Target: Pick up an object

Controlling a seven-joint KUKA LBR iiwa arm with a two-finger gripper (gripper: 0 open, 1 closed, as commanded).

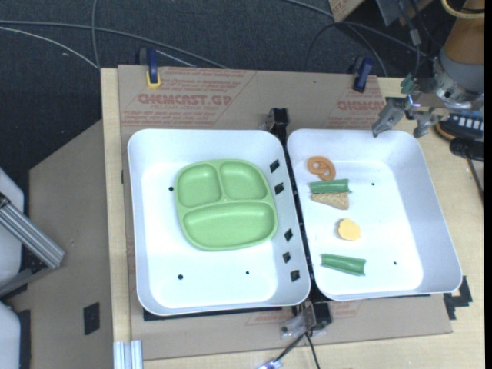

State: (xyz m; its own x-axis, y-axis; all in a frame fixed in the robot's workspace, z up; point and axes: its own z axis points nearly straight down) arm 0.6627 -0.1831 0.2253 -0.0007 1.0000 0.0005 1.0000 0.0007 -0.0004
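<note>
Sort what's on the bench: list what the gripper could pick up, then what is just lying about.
For the job:
- gripper, above the right bin's far corner
- pretzel
- green piece touching the tan wedge
- yellow round piece
- green bean-like piece

Just there:
- green divided plate in the left bin
- right bin
- blue clamps

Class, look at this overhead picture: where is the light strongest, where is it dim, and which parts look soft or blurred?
In the camera view, light is strongest on the two white bins, whose floors look washed out; the floor behind the bench is dim; the green plate and the pretzel are fairly sharp with faint shadows; the gripper at the upper right looks soft and slightly blurred.
</note>
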